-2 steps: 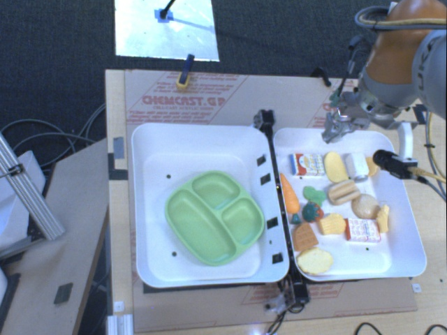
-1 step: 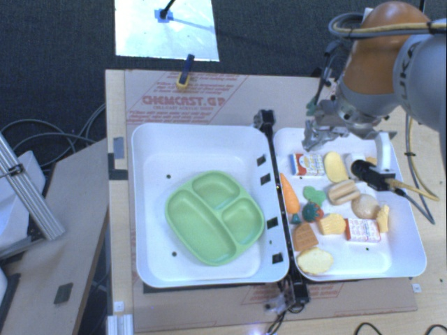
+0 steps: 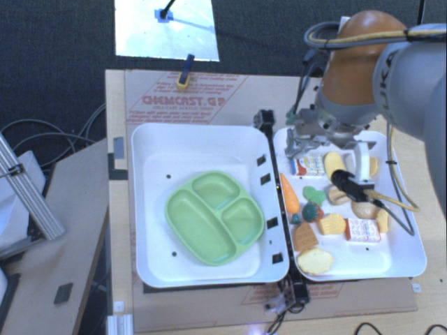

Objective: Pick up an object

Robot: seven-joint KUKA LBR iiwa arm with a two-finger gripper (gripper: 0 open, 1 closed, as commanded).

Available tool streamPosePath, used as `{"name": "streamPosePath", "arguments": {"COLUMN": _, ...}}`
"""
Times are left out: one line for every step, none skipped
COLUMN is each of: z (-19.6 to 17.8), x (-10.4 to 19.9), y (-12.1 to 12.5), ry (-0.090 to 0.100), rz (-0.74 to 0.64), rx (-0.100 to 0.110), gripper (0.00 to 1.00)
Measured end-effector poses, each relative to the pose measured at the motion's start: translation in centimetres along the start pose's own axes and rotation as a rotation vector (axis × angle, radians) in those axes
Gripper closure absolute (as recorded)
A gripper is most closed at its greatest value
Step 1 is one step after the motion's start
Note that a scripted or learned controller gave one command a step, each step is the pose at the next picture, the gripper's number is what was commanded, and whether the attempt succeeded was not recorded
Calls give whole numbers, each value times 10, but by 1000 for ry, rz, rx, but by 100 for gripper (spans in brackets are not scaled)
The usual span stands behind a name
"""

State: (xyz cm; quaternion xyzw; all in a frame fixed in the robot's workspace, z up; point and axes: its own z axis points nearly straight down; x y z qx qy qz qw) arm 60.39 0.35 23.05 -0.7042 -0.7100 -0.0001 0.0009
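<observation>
- Arm (image 3: 391, 54): enters from the right, its grey body cut off by the frame edge, the orange band covering the right bin's far corner.
- Left bin (image 3: 150, 159): holds a green tray (image 3: 213, 216) with three sections.
- Right bin (image 3: 405, 253): crowded with toy food, including a carrot (image 3: 289, 195), a flat round piece (image 3: 316, 261) and a white box (image 3: 363, 230) (print too small to read).
- Gripper (image 3: 300, 145): low over the right bin's far left corner; I cannot tell whether it is clenched or released, nor whether it grasps anything.
</observation>
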Motion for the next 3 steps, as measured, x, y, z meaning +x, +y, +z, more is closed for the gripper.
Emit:
{"name": "streamPosePath", "arguments": {"z": 9, "x": 19, "y": 3, "ry": -1, "rz": 2, "rx": -1, "gripper": 100}}
{"name": "streamPosePath", "arguments": {"z": 0, "x": 19, "y": -15, "ry": 0, "rz": 6, "rx": 0, "gripper": 100}}
{"name": "streamPosePath", "arguments": {"z": 15, "x": 25, "y": -9, "ry": -1, "rz": 4, "rx": -1, "gripper": 100}}
